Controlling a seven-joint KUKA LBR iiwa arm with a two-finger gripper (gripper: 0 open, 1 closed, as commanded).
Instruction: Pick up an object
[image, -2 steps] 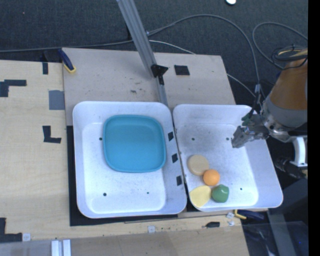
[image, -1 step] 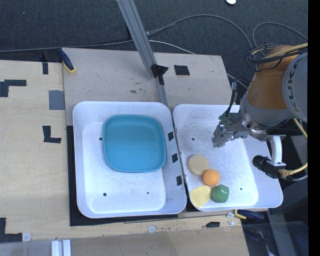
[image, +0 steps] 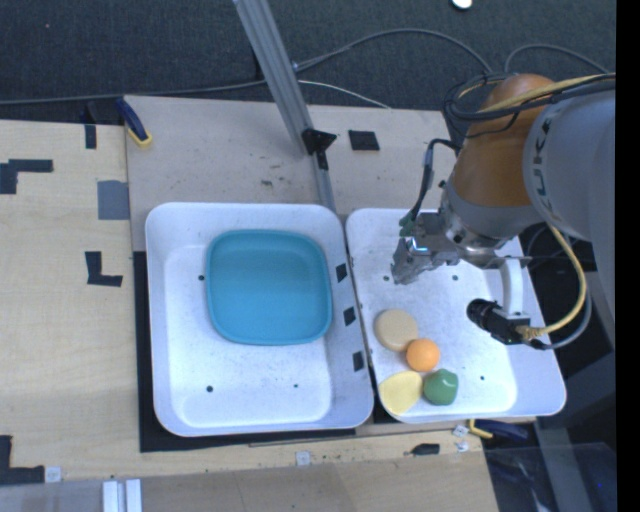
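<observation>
We're looking down on two white bins side by side; the left bin (image: 180, 400) carries a square blue plate (image: 268, 285) lying flat in its upper middle; over on the right bin (image: 530, 395) the grey arm (image: 560, 150) reaches in from the right, its orange band sitting just above the wrist; the gripper (image: 408, 266) hangs over the bin's upper left part, and we cannot tell from here how its pincer stands, nor can we make out anything caught in it; below it, toward the near left corner of the same bin, we've got a tight cluster; a beige round piece (image: 396, 327) at the top, an orange ball (image: 423, 354) touching its lower right, a yellow piece (image: 400, 392) beneath, and a green object (image: 440, 386) just beside the yellow one; all four lie on the bin floor, apart from the gripper
</observation>
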